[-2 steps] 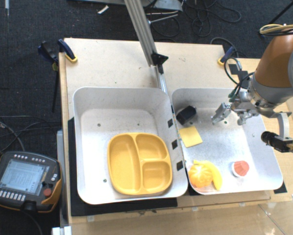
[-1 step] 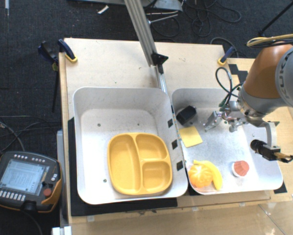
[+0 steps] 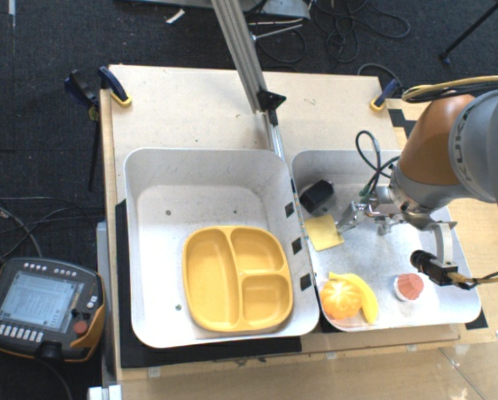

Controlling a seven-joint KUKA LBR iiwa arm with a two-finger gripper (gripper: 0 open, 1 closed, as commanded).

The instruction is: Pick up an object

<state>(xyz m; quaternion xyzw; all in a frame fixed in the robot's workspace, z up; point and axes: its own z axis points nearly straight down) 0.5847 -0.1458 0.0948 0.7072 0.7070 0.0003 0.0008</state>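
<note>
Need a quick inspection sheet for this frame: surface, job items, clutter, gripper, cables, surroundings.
Surface: wooden bench bearing left bin and right bin, side by side.
Job's things: yellow divided plate in left bin; black block, yellow sponge, orange touching banana, and red-topped cup in right bin.
Clutter: nothing seen.
Gripper: gripper low over right bin beside the sponge; finger state unclear.
Cables: black cable loops at the wrist; yellow cable over the arm.
Surroundings: teach pendant on floor left; clamps at bench corners; floor cables at top.
</note>
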